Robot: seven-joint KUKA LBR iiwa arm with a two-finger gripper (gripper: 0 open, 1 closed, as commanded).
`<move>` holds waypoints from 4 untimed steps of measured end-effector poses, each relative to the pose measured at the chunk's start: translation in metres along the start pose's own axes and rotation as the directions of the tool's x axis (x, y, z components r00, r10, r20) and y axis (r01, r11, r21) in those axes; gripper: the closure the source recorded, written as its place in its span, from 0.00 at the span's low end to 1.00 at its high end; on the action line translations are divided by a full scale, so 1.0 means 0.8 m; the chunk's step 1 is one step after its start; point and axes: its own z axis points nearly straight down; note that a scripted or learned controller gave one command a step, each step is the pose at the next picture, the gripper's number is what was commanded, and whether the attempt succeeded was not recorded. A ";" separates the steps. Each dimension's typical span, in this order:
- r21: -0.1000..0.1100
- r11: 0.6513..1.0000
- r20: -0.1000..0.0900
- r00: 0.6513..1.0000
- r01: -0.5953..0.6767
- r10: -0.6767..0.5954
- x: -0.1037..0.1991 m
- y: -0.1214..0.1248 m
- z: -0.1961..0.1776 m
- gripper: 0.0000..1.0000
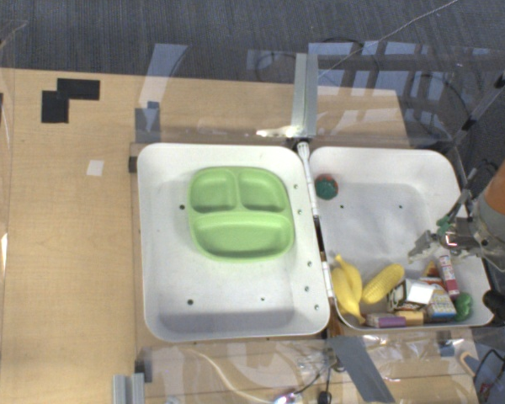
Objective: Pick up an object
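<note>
End effector (pixel 442 241) hangs spread, empty, over right bin (pixel 387 171).

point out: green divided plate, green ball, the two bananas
green divided plate (pixel 238 212), camera view, on the divider ridge.
green ball (pixel 326 188), camera view, ball's centre.
two bananas (pixel 348 286), camera view, mid-body of the left banana.

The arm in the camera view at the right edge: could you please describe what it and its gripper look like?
A rounded orange band tops the arm, with a grey metallic wrist section below it. The gripper is slim grey metal, with thin fingers, a small green mark near its base and a touch of red beside that. Thin dark cables run past above it.
</note>
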 end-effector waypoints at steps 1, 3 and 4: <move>-0.001 1.000 0.000 1.000 0.000 0.000 0.000 0.000 0.000 0.00; -0.005 0.996 0.000 0.996 0.091 -0.091 0.133 0.123 0.020 0.00; -0.014 1.000 -0.001 1.000 -0.017 0.017 0.121 0.036 0.050 0.00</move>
